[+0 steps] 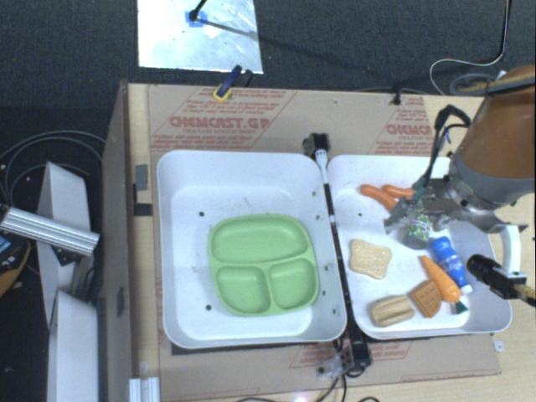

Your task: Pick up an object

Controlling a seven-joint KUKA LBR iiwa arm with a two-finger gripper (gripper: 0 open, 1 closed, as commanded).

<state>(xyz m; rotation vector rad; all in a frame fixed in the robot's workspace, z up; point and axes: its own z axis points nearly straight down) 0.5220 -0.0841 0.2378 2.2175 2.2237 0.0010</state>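
I count two white bins, the left bin (172, 224) and the right bin (486, 321). In the left I see one green divided tray (262, 264). In the right I count two carrots, far (381, 195) and near (441, 279), one bread slice (369, 258), one bread roll (392, 310), one waffle-like cracker (425, 299) and one blue bottle (446, 258).

arm: grey, orange band above wrist, reaches in from the right | gripper (410, 222): low over the right side, pointing left and down | fingers: unclear
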